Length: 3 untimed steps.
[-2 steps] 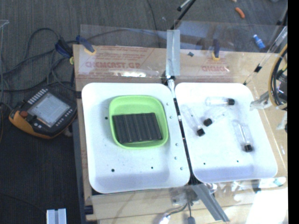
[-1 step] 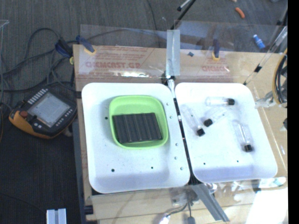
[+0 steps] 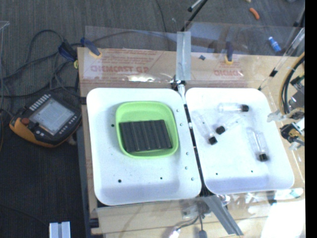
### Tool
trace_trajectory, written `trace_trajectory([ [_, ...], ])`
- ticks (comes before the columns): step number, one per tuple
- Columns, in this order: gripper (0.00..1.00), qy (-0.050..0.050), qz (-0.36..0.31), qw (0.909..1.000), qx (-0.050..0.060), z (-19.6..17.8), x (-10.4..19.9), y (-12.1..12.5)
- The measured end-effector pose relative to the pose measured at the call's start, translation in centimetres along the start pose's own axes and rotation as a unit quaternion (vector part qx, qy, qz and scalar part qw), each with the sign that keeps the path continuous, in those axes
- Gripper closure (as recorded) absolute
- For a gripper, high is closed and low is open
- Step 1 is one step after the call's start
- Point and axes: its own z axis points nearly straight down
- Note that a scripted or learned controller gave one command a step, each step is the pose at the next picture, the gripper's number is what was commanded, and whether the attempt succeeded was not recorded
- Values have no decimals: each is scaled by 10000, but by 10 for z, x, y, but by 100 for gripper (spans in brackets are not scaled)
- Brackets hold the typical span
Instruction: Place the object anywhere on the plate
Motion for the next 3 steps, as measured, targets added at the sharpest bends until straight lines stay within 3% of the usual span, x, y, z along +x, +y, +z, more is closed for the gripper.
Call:
trace_trajectory([
  [1,0,0,476,9989,6,17,-1,2],
  [2,0,-1,1162,9932,-18,-56,-3,4],
  [3,0,-3,1556,9878,-12,-48,-3,4],
])
